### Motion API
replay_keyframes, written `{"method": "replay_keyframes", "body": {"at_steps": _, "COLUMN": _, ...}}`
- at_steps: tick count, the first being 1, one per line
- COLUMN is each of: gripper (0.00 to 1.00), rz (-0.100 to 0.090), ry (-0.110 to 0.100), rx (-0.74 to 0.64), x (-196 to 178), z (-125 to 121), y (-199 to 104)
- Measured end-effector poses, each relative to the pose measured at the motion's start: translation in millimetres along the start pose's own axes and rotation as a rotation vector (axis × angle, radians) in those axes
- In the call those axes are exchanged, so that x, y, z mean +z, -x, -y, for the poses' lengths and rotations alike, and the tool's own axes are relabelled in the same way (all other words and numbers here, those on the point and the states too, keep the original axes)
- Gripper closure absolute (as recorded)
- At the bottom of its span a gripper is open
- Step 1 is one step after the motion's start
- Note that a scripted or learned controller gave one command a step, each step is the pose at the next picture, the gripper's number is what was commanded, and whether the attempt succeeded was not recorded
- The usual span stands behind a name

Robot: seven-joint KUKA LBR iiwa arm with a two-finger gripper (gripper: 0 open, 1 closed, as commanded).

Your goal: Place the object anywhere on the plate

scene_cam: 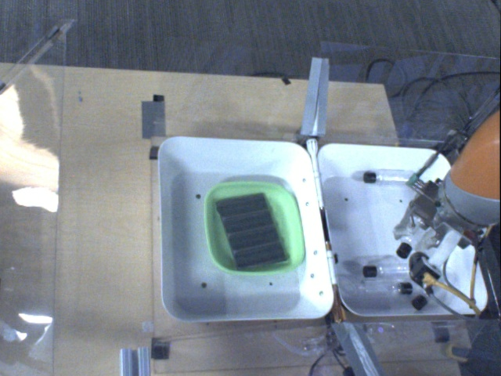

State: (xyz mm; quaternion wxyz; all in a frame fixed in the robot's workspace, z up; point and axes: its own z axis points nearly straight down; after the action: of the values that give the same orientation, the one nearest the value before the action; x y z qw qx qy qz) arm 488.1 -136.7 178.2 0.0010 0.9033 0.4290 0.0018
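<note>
A dark grey ribbed rectangular block [250, 229] lies flat on the square green plate [292, 214] in the middle of the left bin [178, 233]. The block sits slightly turned, well inside the plate's rim. My gripper [412, 232] hangs over the right side of the right bin [352, 210], far from the plate and apart from the block. Nothing shows between its fingers from this angle.
A grey metal post [316, 100] stands behind the seam between the two bins. Small black studs [368, 271] with clear tubes sit along the right bin's floor and back wall. Bare wooden bench [86, 210] lies to the left.
</note>
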Motion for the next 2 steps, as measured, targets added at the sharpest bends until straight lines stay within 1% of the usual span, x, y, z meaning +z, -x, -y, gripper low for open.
{"method": "replay_keyframes", "body": {"at_steps": 1, "gripper": 0.00, "rz": 0.000, "ry": 0.000, "rx": 0.000, "x": 0, "z": 0, "y": 0}}
{"method": "replay_keyframes", "body": {"at_steps": 2, "gripper": 0.00, "rz": 0.000, "ry": 0.006, "rx": -0.152, "x": -138, "z": -40, "y": 46}}
